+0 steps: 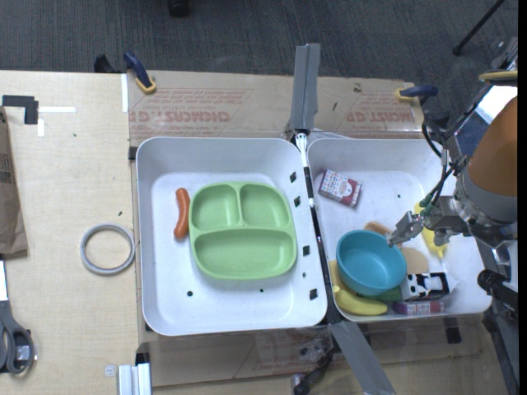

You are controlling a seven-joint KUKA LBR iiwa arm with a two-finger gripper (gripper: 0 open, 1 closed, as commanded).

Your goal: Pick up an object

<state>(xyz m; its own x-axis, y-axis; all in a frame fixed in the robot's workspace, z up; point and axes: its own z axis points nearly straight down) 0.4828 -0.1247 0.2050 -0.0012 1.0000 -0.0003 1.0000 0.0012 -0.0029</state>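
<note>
The blue bowl (370, 262) sits upright in the near part of the right bin (379, 151), close to the wall it shares with the left bin (156, 245). The pincer (409, 227) hangs just past the bowl's far right rim, reaching in from the right; its metal parts sit low over the bin, and nothing is visibly gripped, though whether it is clenched or released I cannot tell. Behind it the grey wrist and the orange band of the arm (494, 171) fill the right side. Under and beside the pincer lies a pale, tan rounded item, partly hidden. A yellow banana (360, 302) curves along the near side of the bowl, touching it. To the banana's right lies a black and white carton (427, 285), with a purple object (416, 307) just near of it. Farther back in the same bin a small red box (339, 188) lies flat, well apart from the bowl.

In the left bin rests a green divided plate (243, 230), with an orange sausage (181, 213) just to its left. On the desk (66, 179) to the left lies a grey ring (107, 248).
</note>
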